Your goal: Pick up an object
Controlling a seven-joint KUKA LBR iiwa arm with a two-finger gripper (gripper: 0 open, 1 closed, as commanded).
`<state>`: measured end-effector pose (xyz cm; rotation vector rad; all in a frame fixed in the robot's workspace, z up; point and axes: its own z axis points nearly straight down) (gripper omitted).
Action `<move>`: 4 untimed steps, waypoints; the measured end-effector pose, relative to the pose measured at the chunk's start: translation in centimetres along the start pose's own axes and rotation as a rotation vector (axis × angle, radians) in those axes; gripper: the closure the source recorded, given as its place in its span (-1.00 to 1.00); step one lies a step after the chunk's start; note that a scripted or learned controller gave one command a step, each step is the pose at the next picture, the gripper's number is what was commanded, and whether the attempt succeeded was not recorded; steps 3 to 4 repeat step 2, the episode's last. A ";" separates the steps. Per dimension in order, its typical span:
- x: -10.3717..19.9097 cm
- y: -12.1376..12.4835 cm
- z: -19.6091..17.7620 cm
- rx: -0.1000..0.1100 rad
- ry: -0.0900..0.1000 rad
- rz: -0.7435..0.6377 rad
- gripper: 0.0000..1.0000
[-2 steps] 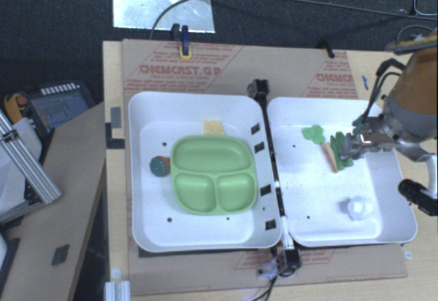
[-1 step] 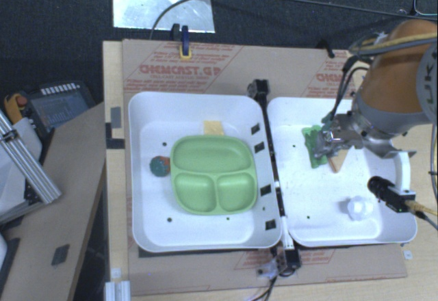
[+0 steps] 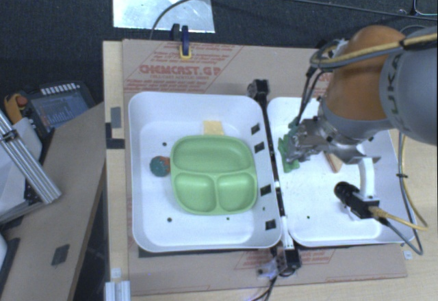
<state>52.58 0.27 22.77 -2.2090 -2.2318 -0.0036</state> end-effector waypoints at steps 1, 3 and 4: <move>4.5 0.3 0.3 0.000 -0.001 0.001 1.00; 9.4 -0.1 -0.5 -0.001 0.000 0.000 1.00; 9.4 -0.1 -0.5 -0.001 0.000 0.000 1.00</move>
